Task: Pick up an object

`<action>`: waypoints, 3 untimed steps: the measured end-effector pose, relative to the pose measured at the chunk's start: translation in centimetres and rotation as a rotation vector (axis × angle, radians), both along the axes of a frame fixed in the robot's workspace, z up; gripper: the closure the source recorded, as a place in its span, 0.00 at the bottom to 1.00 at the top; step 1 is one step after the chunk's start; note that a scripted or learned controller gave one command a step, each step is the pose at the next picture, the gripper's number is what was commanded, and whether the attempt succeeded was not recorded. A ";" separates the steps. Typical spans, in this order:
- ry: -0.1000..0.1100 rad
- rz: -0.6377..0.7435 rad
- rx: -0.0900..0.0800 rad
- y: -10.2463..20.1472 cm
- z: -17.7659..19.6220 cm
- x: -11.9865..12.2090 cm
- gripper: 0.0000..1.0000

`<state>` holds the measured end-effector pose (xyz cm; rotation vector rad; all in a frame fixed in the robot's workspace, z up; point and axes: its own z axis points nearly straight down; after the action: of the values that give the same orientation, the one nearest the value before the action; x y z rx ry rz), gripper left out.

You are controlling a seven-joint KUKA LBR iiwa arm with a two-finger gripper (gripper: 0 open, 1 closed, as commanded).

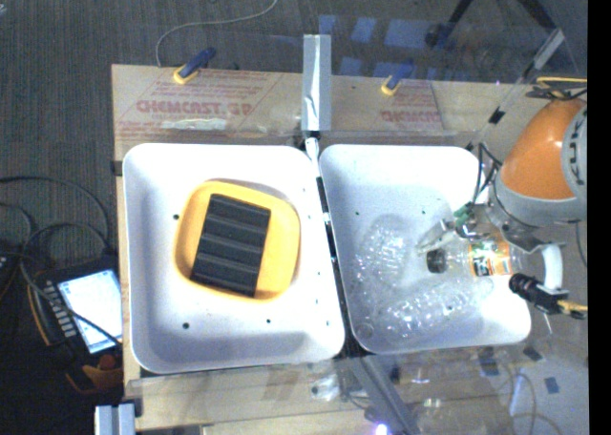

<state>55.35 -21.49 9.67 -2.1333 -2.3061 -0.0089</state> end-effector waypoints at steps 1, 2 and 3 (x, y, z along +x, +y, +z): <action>0.000 0.000 -0.002 -0.1 0.9 0.0 1.00; 0.004 0.064 -0.005 -0.7 0.5 0.9 1.00; 0.002 0.080 -0.004 -0.7 1.3 3.0 1.00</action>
<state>58.37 -22.20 10.96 -2.0395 -2.3903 -0.0022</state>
